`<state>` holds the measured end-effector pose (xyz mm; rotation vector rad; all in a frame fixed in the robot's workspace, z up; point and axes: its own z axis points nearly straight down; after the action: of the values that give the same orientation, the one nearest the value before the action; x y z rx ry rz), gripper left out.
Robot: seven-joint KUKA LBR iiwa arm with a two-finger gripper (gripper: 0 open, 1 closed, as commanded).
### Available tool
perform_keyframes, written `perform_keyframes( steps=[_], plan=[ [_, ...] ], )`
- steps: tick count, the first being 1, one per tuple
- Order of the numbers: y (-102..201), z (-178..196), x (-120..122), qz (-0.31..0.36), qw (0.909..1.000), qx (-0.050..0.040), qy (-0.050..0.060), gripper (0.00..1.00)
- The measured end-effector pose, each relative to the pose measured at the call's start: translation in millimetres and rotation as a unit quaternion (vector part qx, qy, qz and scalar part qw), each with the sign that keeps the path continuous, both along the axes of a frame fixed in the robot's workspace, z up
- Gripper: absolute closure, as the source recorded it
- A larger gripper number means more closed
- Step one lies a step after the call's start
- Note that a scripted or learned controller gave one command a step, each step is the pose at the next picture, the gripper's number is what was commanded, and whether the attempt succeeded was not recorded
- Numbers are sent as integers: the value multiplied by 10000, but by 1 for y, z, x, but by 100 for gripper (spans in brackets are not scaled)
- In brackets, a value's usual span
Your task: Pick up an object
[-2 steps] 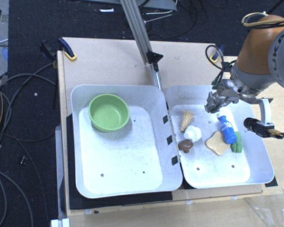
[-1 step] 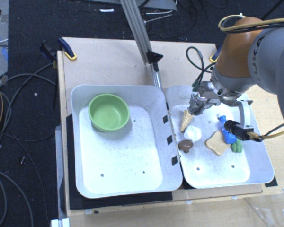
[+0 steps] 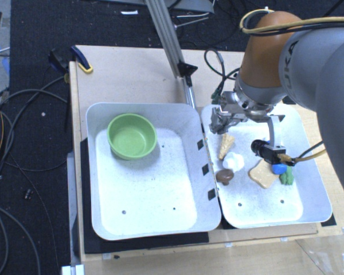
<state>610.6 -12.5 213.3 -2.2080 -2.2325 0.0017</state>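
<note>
Your gripper (image 3: pixel 222 123) hangs low over the far left corner of the right bin (image 3: pixel 309 208), close to the wall it shares with the left bin (image 3: pixel 103 222). You cannot tell from this slanted view how wide the jaws stand, and nothing shows between them, so treat the pick as not yet made. The nearest candidate is the cone (image 3: pixel 225 146), lying just beneath and a little toward the near side of the jaws, almost touching their tips as seen from above. Its long axis runs roughly from far to near with a slight lean, narrow end nearest you, so a grasp across its width looks the better bet. Just past the cone, farther from the jaws, sit a white lump (image 3: pixel 233 162) and a brown ball (image 3: pixel 224 176); well off to the jaws' right lie a tan piece (image 3: pixel 262 175), a blue block (image 3: pixel 279 168) and a green bit (image 3: pixel 287 178). The green bowl (image 3: pixel 132 136) rests far across, in the left bin.
</note>
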Motion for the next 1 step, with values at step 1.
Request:
perform_keyframes(
  steps=[1],
  plan=[
    [45, -3, 3, -7, 10000, -7, 6, 100]
  ],
)
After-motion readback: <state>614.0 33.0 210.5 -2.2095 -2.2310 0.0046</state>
